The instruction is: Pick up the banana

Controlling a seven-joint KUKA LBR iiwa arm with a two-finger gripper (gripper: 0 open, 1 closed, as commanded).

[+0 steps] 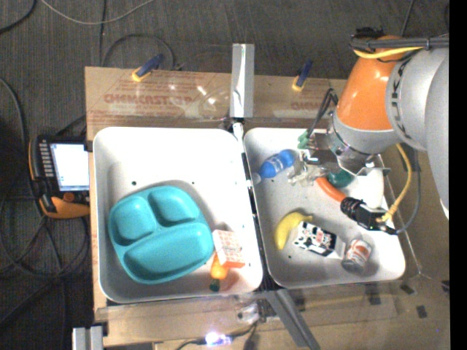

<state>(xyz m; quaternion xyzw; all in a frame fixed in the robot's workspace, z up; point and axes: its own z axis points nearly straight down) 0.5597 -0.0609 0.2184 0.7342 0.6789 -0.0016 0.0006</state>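
We see the gripper [310, 168] above the right bin [394, 265], its opening indiscernible; the banana [287, 228] lies ungrasped nearby.

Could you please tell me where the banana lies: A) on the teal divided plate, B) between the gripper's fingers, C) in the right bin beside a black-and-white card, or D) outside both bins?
C: the banana lies on the right bin's floor, touching the black-and-white card.

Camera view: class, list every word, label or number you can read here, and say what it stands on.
"KUKA", partly seen, on the arm.
Red print on the board behind the bins: too blurred to read.
Carton label: too small.
Black-and-white box by the banana: unreadable.
Pendant screen: unreadable.
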